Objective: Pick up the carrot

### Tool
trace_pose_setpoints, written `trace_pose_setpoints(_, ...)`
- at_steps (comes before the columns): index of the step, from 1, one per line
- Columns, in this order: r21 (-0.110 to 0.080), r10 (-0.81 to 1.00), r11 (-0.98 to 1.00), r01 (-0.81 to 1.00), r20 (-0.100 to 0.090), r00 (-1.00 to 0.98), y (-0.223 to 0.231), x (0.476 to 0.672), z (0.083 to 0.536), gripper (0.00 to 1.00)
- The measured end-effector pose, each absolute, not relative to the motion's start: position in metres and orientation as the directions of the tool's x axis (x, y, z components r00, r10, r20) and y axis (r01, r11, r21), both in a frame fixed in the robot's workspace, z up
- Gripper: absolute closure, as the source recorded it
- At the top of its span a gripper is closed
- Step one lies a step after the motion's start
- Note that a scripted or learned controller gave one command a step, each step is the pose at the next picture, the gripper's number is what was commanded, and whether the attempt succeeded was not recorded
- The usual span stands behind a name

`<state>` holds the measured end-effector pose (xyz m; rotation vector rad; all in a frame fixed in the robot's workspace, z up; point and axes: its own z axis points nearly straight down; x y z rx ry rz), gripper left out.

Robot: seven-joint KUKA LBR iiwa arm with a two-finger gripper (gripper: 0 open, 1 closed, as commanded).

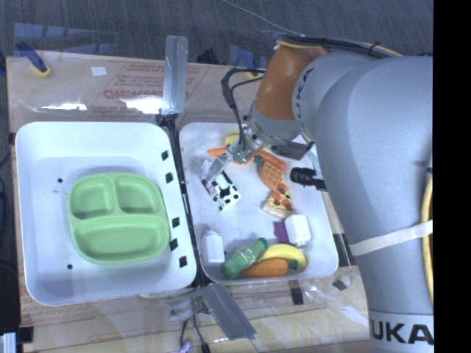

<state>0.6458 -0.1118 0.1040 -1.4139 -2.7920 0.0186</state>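
Both bins point(44, 271) look like smooth matt white plastic. The green tray point(118, 219) is matt plastic too. The arm point(368, 138) has a smooth grey shell. Clear glossy film point(110, 87) covers the desk.

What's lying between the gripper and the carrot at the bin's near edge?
In the camera view, from gripper to carrot: the black-and-white cow toy, then bare bin floor, then the green bottle.
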Motion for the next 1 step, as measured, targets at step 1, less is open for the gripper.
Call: trace_pose_setpoints(1,0.022,0.987,0.161,0.987,-0.001,-0.161,-0.1102,0.6647,0.1071,0.0)
